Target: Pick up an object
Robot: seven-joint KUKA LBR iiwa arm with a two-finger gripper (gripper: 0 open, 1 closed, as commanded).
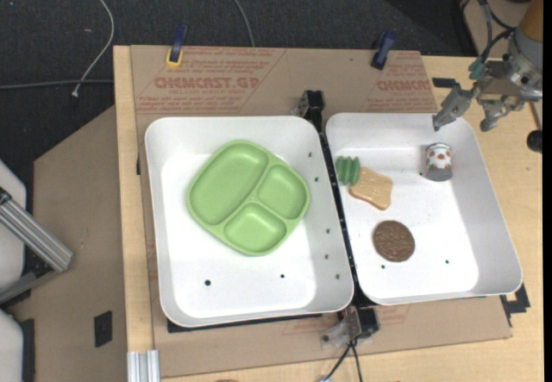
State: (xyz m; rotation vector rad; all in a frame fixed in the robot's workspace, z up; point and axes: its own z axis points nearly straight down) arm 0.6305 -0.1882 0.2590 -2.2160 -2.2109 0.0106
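Where the two bins meet along a dark seam (332,199), everything can be placed from that line. Well left of it, in the left bin (172,285), lies a light green divided plate (248,197) with three compartments, turned so its long axis runs from upper left to lower right; the largest compartment faces the upper left. Just right of the seam, in the right bin (492,242), sits a small green ridged piece (348,170), its ridges running roughly up and down the view. Touching it on its right is a tan slice of toast (372,188), flat, its long axis tilting down toward the right. Below the toast and a little farther from the seam lies a round brown cookie-like disc (394,241), flat, with no clear direction. Farther right, well apart from the seam near the bin's upper corner, stands a small upright cylinder (437,161), grey-white with a red and dark mark on its side. Above and right of it, over the bin's far rim, hangs the gripper (471,111), its two fingers spread apart with nothing between them
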